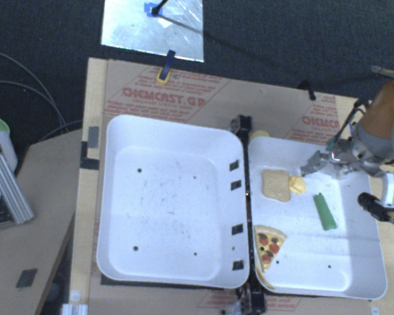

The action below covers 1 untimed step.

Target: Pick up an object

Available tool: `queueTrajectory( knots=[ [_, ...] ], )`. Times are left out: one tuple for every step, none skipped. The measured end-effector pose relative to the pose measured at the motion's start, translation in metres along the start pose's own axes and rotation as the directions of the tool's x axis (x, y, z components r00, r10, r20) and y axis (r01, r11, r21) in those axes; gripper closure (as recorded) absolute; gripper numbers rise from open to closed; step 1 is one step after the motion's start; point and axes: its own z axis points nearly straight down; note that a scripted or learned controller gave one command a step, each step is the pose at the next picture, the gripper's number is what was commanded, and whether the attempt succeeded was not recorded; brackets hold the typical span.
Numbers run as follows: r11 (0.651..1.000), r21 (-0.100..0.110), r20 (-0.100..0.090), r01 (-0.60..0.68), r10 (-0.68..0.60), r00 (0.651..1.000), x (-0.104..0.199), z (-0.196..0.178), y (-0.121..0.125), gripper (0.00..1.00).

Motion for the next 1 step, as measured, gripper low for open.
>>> queueTrajectory(
  knots=[
    [1.000, -0.010, 0.006, 0.003, -0.003, 1.000, -0.0007, -0.0120, 0.0011, 1.00]
  ],
)
